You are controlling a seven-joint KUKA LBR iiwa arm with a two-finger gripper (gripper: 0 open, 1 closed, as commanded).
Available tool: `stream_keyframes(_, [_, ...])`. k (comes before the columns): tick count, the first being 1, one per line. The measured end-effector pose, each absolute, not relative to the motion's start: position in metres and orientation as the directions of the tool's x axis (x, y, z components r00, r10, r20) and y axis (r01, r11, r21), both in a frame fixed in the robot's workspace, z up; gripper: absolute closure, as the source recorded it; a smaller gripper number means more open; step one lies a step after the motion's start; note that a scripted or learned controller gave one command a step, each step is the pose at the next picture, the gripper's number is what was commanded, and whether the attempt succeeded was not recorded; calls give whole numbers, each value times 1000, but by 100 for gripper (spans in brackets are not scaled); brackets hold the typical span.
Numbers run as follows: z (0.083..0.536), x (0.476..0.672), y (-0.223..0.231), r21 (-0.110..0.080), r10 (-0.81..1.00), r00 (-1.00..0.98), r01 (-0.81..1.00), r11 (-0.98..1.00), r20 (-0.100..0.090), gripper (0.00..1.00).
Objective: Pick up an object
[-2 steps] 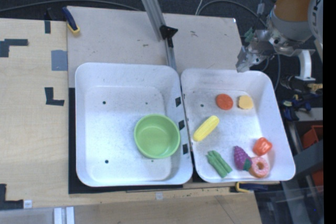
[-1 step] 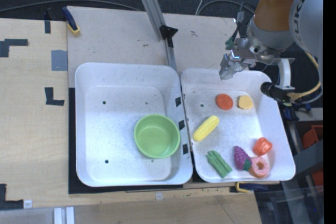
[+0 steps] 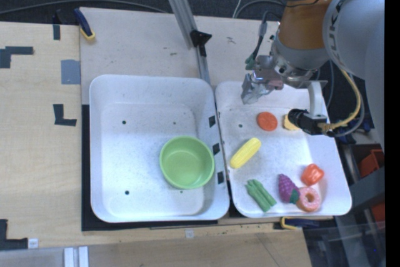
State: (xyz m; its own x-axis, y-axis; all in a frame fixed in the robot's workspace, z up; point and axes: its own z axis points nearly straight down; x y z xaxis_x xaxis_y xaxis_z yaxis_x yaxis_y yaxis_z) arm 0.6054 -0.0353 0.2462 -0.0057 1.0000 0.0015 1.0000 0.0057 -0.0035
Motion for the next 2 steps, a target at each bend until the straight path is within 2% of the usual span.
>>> stream_keyframes(1, [249,604,18,-2,1000,-7,1000,7,2,100])
stream_keyframes(2, [247,590,63,-3,1000,-6,1000,6,1,100])
